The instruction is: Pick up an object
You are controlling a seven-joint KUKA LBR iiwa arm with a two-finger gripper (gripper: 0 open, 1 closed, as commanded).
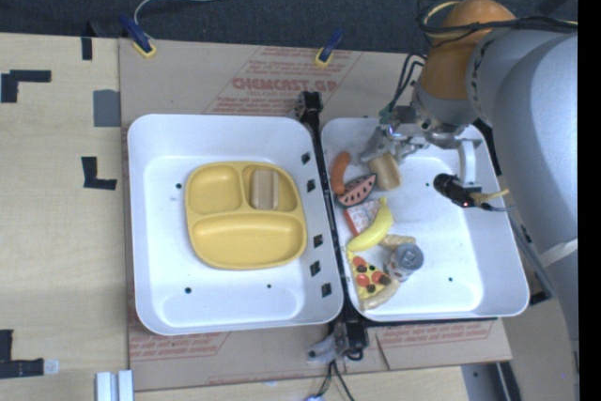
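Seen from above at a slant: gripper [383, 153] reaching in from the right, low over the far left part of the right bin [470, 282], jaw state impossible to tell. Just below it, a tan block [385, 171], touching or merely close unclear. Beside that, a sausage [339, 169], watermelon slice [358, 192], banana [374, 229], can [405, 259] and pizza slice [372, 282]. In the left bin [169, 296], a yellow divided tray [246, 235].
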